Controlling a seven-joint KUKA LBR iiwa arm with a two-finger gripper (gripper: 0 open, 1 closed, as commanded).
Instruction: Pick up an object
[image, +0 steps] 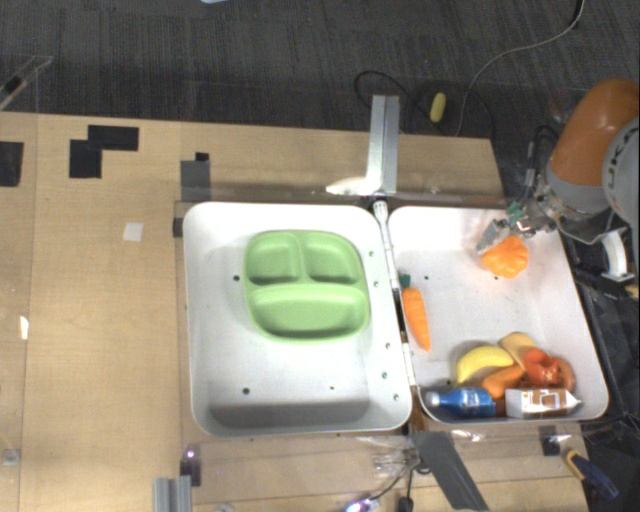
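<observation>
An orange bell-pepper-like object (505, 259) lies in the far part of the right bin (455, 265). My gripper (507, 231) hangs right above its top edge, reaching in from the right under the arm's orange band. Whether it touches the orange object is unclear. A carrot (415, 318) lies along the right bin's left wall. In that bin's near right corner are a banana (480, 360), a red tomato-like item (546, 369), a blue bottle (462, 402) and a white carton (541, 402), packed together.
The left bin (215, 330) holds a green divided plate (305, 284) near its middle. A metal post (384, 140) stands behind the wall between the bins. Cables run on the dark floor at the back.
</observation>
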